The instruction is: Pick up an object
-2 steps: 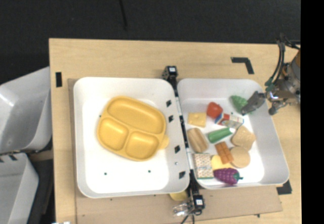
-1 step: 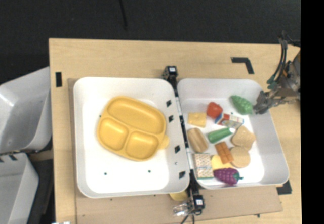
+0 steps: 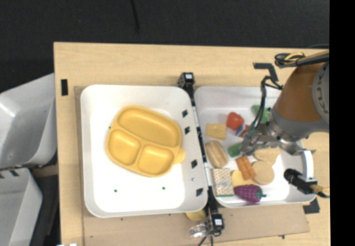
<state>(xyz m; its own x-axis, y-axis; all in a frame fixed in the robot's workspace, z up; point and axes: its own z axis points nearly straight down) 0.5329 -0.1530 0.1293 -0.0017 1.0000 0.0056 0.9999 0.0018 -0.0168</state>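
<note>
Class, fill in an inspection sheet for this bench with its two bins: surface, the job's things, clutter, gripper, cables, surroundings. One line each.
Surface: wooden bench bearing a left bin and a right bin, side by side.
Job's things: in the right bin, a red piece, yellow block, bread roll, orange carrot, round biscuit, purple grapes and patterned packet.
Clutter: a yellow divided plate in the left bin.
Gripper: gripper low over the middle of the right bin; grasp not discernible.
Cables: dark cable running down the arm; yellow-black loop at the bench's far right.
Surroundings: dark floor; white furniture at left.
</note>
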